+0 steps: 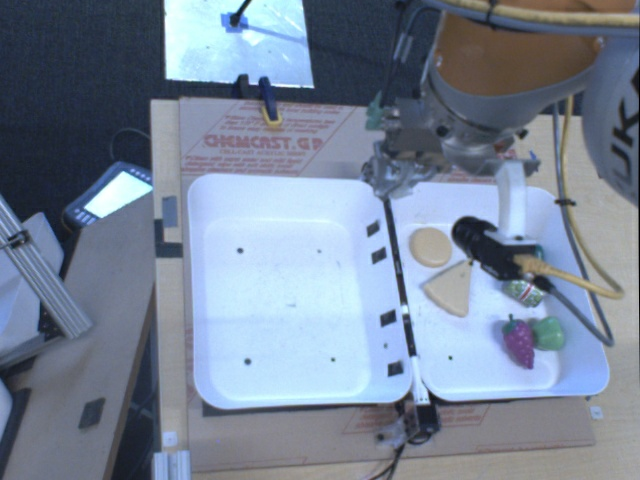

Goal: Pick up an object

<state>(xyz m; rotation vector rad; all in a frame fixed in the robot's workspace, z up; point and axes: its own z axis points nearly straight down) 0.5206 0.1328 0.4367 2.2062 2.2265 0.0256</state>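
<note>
The right bin (585, 373) holds a round tan biscuit (431, 246), a pale yellow wedge (451, 290), a purple bunch of grapes (518, 343), a green pepper-like piece (548, 333) and a small green-and-white item (522, 291). My gripper (393, 176) hangs over the far end of the divider between the two bins, up and to the left of the biscuit. Nothing shows in its grasp. The arm's bulk covers the far right corner of the right bin.
The left bin (197, 298) lies beside the right one, on a cardboard sheet (270, 138). A shiny metal plate (238, 28) lies beyond the bins. A tablet-like device (110, 193) and a metal rail (40, 268) sit at the left.
</note>
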